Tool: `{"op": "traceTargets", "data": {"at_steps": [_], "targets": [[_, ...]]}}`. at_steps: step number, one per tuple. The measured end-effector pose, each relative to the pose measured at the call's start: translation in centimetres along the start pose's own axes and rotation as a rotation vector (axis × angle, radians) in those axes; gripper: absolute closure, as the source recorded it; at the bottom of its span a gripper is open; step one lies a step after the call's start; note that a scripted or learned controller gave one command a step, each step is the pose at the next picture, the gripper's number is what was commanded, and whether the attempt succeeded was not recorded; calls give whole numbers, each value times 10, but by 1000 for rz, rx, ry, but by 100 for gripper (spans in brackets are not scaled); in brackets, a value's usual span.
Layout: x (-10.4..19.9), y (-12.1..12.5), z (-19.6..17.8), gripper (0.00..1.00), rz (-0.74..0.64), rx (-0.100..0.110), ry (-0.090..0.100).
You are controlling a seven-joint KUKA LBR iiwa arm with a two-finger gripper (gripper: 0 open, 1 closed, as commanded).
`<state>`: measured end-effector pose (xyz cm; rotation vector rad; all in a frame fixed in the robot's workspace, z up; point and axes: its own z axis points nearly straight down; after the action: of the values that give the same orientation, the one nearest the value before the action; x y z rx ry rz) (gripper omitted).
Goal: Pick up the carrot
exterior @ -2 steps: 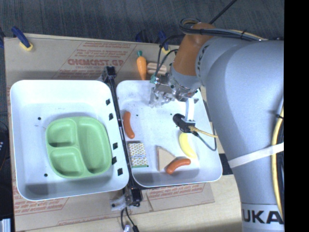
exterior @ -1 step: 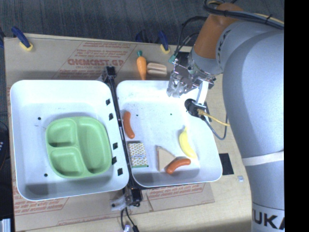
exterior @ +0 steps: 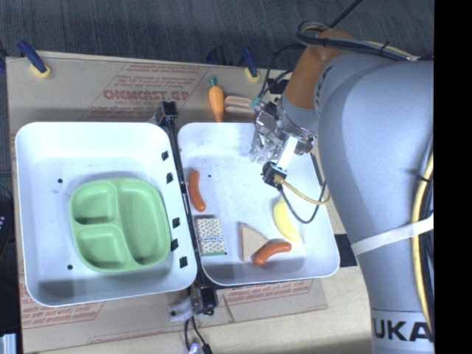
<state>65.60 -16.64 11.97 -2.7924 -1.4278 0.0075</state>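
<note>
Orange at the near edge of the right bin [exterior: 324, 260] is only a sausage [exterior: 271, 251], lying beside a wedge of bread [exterior: 251, 240], a small printed packet [exterior: 211, 236] and a yellow banana-like piece [exterior: 285, 221]; none of these is my target. A second sausage [exterior: 195, 189] lies farther in by the divider, and the green sectioned plate [exterior: 118, 222] sits in the left bin [exterior: 29, 198]. My gripper [exterior: 269, 147] hangs over the far right part of the right bin, with nothing visibly between its parts; whether it is spread or closed I cannot tell from here. The carrot [exterior: 215, 102] lies beyond the bin's far rim on the cardboard, next to a pale hot-dog bun [exterior: 239, 106]. I judge this the approach step: next I must reach farther and left, past the rim, and descend over the carrot.
</note>
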Motion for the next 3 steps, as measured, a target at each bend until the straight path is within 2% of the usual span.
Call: {"op": "traceTargets", "data": {"at_steps": [1,2,3], "targets": [[-30,18,-12,100,-140,-4,1],[-12,9,8,100,-153,-1,0],[-34,2,-31,100,222,-3,1]]}}
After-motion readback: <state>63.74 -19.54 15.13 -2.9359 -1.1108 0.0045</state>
